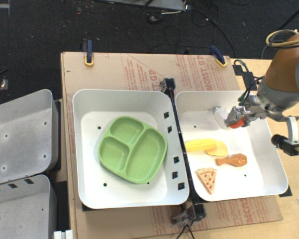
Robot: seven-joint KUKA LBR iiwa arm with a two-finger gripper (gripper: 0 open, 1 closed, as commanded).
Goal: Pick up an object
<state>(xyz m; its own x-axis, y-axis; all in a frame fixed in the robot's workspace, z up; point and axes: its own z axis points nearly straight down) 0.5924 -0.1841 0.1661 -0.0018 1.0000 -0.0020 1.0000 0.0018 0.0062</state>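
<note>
Nearest to the camera, well below the end effector [235, 119] in the picture and a little to its left, a toy pizza slice [207, 179] lies on the floor of the right bin [268, 153]. Above it, closer to the end effector, a brown toy chicken leg [232, 160] lies on its side, and just beside it to the left a yellow toy corn cob [205, 145] lies across the bin, touching a small orange piece [217, 152]. These things are all apart from the end effector.

Far to the left of the end effector, in the left bin [84, 133], a green divided plate [133, 149] lies flat with three compartments.

The end effector itself hangs low at the far part of the right bin, near its back wall. A small red object [237, 124] shows at its tip, but I cannot tell if the fingers are open or closed, or if they hold this object. The grey arm [283, 78] with the orange band comes in from the right, above the brown worktop [139, 68].
</note>
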